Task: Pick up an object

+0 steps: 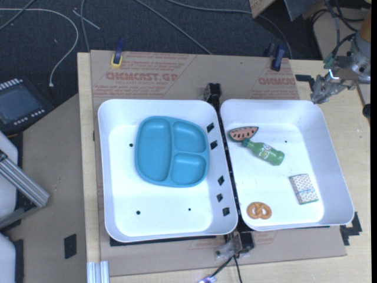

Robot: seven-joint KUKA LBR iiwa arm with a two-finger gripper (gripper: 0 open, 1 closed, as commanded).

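Jaws: state unclear, above right bin's (pixel 330 135) far right corner
Right bin: green bottle (pixel 264 151), pretzel (pixel 258 210)

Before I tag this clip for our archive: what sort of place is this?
Most likely a robotics lab test bench, not a kitchen. Two shallow white plastic bins sit on a clamped cardboard sheet, loose cables trail over the dark floor, and the food is toys, like the small green plastic bottle.

One fixed camera looks down at a slant on both bins (pixel 112 158).
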